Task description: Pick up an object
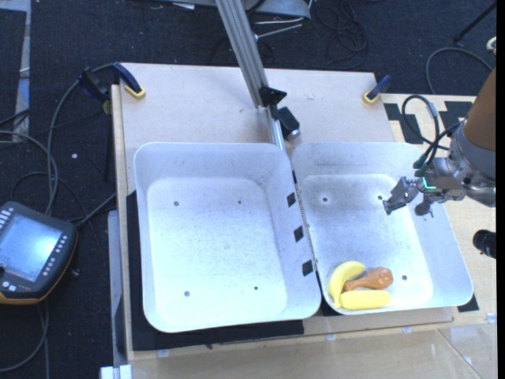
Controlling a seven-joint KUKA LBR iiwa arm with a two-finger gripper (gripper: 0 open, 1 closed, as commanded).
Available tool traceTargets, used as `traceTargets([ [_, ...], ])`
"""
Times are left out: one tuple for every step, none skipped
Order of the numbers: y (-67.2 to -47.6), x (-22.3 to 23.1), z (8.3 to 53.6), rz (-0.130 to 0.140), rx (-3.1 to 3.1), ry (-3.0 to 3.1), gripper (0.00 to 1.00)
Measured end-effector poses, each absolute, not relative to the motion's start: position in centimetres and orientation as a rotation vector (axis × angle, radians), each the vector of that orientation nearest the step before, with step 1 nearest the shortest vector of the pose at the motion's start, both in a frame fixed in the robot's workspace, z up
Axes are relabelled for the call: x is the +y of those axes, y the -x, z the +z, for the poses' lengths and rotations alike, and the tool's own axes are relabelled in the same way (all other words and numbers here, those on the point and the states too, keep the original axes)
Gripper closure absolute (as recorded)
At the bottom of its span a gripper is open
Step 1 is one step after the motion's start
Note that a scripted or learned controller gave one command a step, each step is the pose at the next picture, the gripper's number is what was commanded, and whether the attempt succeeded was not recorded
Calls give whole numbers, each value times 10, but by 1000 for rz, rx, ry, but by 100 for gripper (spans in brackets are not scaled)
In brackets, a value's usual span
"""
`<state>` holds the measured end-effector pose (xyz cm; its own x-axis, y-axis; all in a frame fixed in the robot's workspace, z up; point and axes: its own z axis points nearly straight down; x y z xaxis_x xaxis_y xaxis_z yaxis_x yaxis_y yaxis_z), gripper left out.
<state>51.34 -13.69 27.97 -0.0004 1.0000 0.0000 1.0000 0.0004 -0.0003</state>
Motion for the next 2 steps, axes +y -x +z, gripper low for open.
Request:
traceTargets([
  [-513, -137, 280, 0, -2222, 2221, 0],
  [-510, -138, 237, 3, -2220, 2219, 0],
])
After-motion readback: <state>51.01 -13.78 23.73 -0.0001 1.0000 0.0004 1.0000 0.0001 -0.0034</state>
